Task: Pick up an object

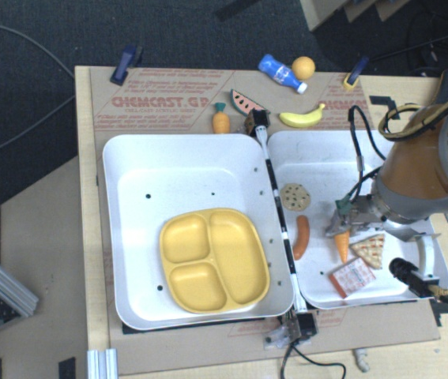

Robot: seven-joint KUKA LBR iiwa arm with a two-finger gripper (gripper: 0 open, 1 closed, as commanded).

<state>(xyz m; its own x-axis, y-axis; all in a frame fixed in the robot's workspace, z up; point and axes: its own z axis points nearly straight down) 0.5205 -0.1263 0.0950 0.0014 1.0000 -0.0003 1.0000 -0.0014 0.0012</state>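
In the right bin [318, 150] lie a round cookie [293, 197], a red-orange sausage [300, 237], a small orange carrot [342, 248], a pizza slice [370, 249] and a red-and-white packet [351, 277]. My gripper [343, 221] is low inside this bin, right above the carrot's top end and just left of the pizza slice. Its tip seems to touch or nearly touch the carrot. The arm's grey and orange body [417, 172] covers the bin's right side.
A yellow divided plate [212, 259] fills the front of the left bin [141, 164]. Behind the bins on the board lie a banana [301, 117], a watermelon slice [245, 101], a small orange toy [221, 121], a blue bottle [280, 73] and an orange [304, 67]. Black cables [355, 136] hang over the right bin.
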